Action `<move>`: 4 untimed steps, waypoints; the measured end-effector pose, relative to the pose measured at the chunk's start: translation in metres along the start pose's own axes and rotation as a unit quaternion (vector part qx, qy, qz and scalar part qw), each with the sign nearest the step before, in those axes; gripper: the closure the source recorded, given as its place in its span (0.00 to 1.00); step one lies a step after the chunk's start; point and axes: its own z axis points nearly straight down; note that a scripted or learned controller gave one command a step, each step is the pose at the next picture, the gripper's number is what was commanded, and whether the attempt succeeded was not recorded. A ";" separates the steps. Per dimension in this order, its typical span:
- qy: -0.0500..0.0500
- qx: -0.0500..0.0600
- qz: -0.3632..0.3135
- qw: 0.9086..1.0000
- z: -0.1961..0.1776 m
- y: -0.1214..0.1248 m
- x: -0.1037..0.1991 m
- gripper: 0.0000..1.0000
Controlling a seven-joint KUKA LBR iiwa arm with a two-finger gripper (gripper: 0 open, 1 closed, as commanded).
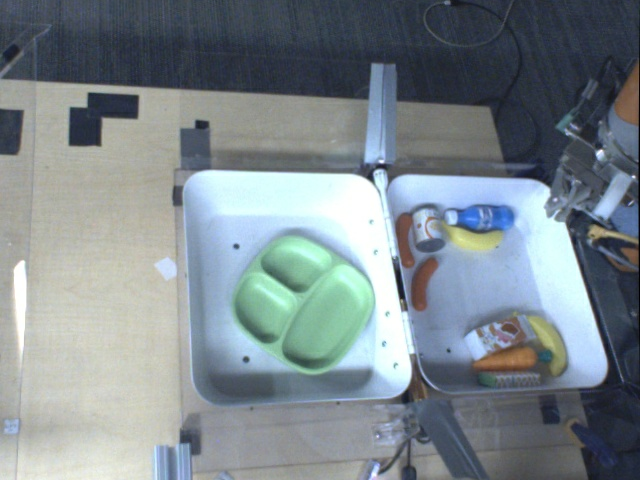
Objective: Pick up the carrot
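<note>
- Carrot (506, 359): orange, tapered, laid on its side at the near edge of the right bin (455, 298). It is touched by a small carton (493, 337) on its far side and a banana (549, 343) at its right end. It is judged light, stiff and smooth-skinned, so some slip is likely. A hold across the thicker middle is advised, though little room is left by its neighbours.
- Green divided plate (305, 301): set in the middle of the left bin (215, 218).
- Two sausages (424, 281): laid along the left wall of the right bin.
- Can (428, 227), second banana (473, 238) and blue bottle (482, 217): clustered at the far side of the right bin.
- Tool (572, 193): held over the far right corner of the right bin, well apart from the carrot. Whether it is spread or pressed together cannot be told.
- Tabletop (100, 268): pale wood, carrying both bins.
</note>
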 end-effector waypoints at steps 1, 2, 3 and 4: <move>0.000 0.001 -0.021 1.000 0.023 -0.057 -0.033 1.00; 0.000 0.000 0.234 0.972 -0.023 -0.026 -0.016 1.00; 0.000 0.000 0.266 0.964 -0.115 -0.065 -0.067 1.00; -0.001 0.002 0.259 0.966 0.028 -0.045 -0.049 1.00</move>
